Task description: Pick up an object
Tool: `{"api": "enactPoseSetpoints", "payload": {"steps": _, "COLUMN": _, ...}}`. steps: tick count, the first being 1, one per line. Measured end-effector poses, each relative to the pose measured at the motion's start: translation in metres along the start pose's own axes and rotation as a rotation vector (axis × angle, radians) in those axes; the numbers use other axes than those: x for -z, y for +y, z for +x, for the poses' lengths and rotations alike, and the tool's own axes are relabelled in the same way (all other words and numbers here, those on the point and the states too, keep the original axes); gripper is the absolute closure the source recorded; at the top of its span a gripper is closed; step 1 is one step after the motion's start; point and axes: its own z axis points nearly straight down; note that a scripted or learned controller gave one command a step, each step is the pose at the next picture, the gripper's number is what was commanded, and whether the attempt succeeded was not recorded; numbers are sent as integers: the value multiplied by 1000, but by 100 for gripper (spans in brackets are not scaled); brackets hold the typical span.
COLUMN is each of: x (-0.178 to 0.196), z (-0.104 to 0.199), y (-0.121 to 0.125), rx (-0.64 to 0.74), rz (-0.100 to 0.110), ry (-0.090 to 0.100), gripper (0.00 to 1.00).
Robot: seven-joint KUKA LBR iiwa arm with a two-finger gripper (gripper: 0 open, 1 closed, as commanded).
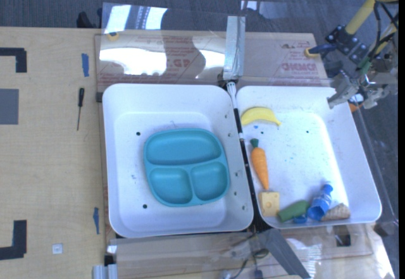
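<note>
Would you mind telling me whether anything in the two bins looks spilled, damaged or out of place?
Nothing stands out. The blue divided plate lies flat in the left bin. In the right bin, the banana and carrot lie apart, and the other toys cluster at the near edge.
</note>
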Motion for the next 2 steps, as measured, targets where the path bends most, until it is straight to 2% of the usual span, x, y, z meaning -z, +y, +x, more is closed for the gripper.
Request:
{"api": "enactPoseSetpoints", "payload": {"steps": 1, "x": -109, "z": -12, "y": -101, "rx": 7, "rz": 11, "ry": 3, "gripper": 0}}
{"api": "enactPoseSetpoints", "payload": {"steps": 2, "x": -187, "z": 46, "y": -111, "rx": 103, "rz": 5, "ry": 3, "gripper": 0}}
